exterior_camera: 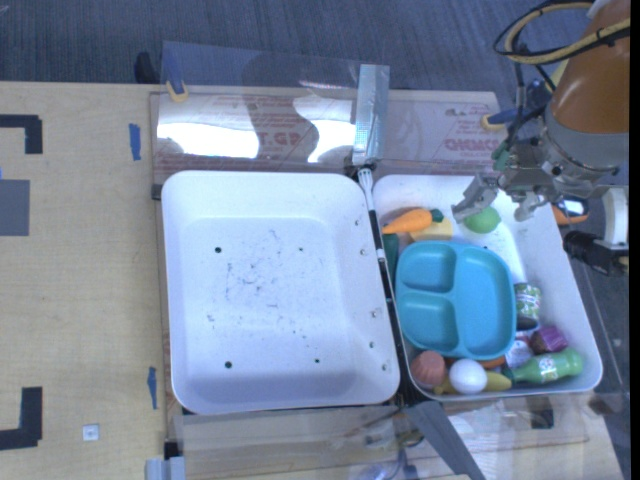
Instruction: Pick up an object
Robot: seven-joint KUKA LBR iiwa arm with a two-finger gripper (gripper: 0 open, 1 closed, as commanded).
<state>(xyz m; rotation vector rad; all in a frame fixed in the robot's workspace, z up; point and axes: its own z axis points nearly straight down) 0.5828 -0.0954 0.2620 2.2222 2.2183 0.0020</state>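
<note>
The right bin [580, 298] holds several toys. A teal divided plate [455, 300] fills its middle, with an orange carrot [412, 220] and a yellow piece [436, 232] at its far left corner. A small green round object [482, 220] lies at the far side. My gripper [496, 206] hangs over that far side with its fingers [469, 207] spread open. The green object sits just below and between them, close to the left finger and not gripped.
Along the right bin's near edge lie a reddish ball [430, 366], a white egg [467, 375], a green bottle [548, 368], a purple item [548, 340] and a small can [527, 303]. The left bin [270, 288] is beside it. A clear plastic barrier [300, 118] stands behind both.
</note>
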